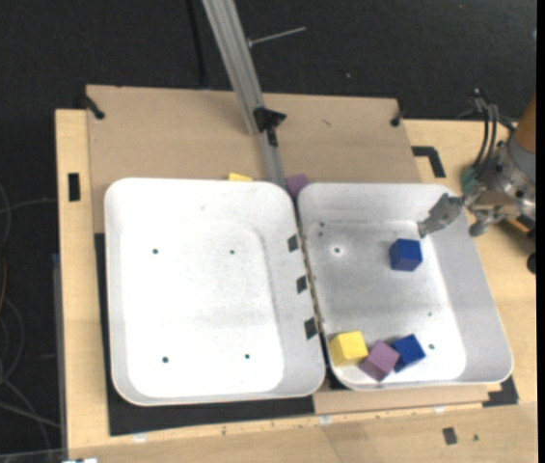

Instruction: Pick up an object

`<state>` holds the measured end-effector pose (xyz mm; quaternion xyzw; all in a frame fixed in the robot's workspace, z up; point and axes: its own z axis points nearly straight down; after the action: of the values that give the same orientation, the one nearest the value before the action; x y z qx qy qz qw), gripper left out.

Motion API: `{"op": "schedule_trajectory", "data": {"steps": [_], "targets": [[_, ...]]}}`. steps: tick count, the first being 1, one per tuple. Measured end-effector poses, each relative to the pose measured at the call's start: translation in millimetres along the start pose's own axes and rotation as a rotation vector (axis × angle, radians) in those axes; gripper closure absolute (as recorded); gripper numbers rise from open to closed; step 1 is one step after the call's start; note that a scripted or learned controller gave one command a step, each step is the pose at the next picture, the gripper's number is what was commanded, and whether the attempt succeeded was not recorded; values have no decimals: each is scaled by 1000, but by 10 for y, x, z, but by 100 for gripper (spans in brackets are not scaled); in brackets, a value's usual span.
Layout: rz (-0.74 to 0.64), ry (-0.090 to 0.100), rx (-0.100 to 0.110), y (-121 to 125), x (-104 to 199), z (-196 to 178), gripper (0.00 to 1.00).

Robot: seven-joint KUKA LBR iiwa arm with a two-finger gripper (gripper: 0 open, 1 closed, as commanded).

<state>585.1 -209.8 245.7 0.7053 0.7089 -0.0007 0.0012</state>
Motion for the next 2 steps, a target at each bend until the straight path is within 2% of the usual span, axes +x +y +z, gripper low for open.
{"op": "schedule_trajectory", "data": {"steps": [1,2], "targets": [[2,4,6,155,292,1242,0],[5,0,-4,180,261,1077,100]]}}
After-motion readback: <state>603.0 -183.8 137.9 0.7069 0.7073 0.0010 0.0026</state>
